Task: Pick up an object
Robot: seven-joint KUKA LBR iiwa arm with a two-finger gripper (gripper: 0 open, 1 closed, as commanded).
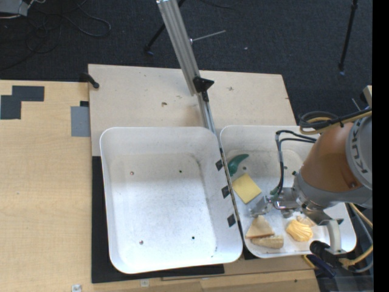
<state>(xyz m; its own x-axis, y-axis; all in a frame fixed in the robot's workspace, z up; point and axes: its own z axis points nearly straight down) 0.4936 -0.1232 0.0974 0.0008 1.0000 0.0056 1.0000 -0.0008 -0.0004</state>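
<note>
The right bin (258, 130) holds a flat yellow square block (247, 188), a dark green curved piece (237, 160) against its left wall, a tan wedge like a slice of bread (263, 231) at the front, and a pale yellow ridged piece (299, 230). My gripper (260, 207) is low in this bin, just right of and below the yellow block and above the tan wedge. The wrist and the orange band (331, 163) hide the bin's right part. I see nothing held in the gripper.
The left bin (112, 163) lies beside the right one, and their shared walls carry small black clips (223, 191). A slanted aluminium rail (182, 44) rises behind the bins. Cables (281, 157) hang from the wrist over the right bin.
</note>
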